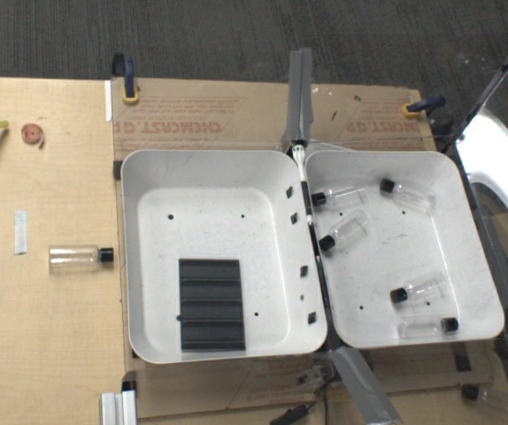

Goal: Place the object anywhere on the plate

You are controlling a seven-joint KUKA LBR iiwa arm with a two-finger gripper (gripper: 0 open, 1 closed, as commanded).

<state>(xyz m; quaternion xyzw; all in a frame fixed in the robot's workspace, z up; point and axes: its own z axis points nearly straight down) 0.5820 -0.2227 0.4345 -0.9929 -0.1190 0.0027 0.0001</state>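
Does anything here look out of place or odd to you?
One thing does: a clear bottle with a black cap lies on its side on the wooden bench, left of the left bin, while five similar bottles lie scattered in the right bin. The ridged black plate sits bare.

The cardboard sheet behind the bins bears red print, upside down. It seems to read "CHEMCAST GP". It appears twice.

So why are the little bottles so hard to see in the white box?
In the camera view, the clear bottles blend into the bright right bin, so mostly their black caps stand out; the dark ridged plate in the left bin shows sharply.
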